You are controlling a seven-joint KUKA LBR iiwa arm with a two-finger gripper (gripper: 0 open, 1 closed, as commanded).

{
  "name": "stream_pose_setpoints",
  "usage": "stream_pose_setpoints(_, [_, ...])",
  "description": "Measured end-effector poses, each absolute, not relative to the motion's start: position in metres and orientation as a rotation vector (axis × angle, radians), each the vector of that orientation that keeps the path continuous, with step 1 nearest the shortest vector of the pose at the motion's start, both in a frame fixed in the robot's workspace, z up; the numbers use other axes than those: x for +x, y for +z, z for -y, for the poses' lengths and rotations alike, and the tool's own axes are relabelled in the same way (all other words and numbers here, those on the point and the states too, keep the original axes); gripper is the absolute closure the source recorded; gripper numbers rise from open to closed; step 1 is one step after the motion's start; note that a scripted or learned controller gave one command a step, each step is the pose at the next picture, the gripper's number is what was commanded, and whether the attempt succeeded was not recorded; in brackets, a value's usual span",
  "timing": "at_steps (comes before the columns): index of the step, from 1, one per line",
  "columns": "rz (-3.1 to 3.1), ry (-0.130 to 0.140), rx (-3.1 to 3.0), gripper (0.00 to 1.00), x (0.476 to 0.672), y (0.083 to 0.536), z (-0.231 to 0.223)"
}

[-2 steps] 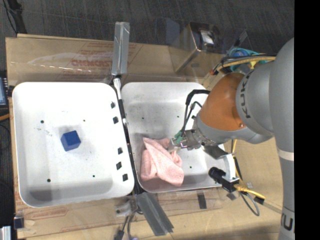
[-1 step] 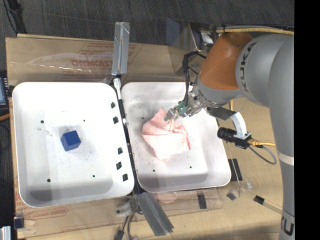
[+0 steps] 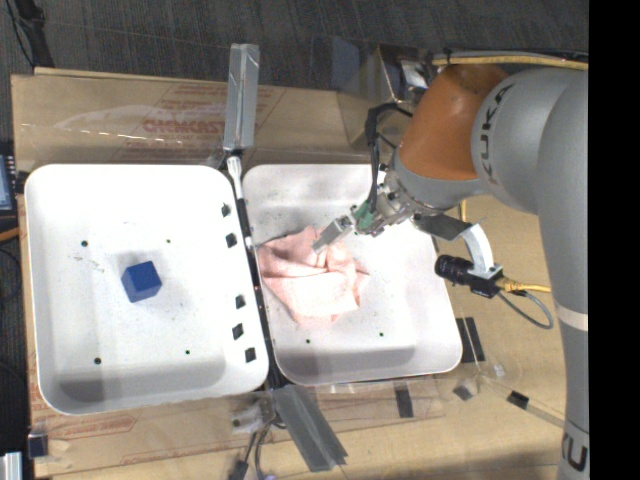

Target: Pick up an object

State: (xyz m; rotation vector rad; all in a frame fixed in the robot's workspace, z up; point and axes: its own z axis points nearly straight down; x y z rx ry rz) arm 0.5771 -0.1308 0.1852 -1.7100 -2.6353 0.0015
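A crumpled pink cloth lies in the right bin, towards its left wall. My gripper reaches down from the right, and its tip rests at the cloth's upper edge, where the fabric bunches up. A small blue cube sits alone in the left bin, far from the gripper.
A divider with black clips runs between the two bins. The arm's grey and orange body hangs over the right bin's far right corner. A black cable connector juts over that bin's right rim.
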Motion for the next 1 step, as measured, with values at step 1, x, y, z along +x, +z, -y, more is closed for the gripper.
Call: stream_pose_setpoints(1, [2.46,0.004,-1.946,0.0,0.4758,0.1622,0.1144])
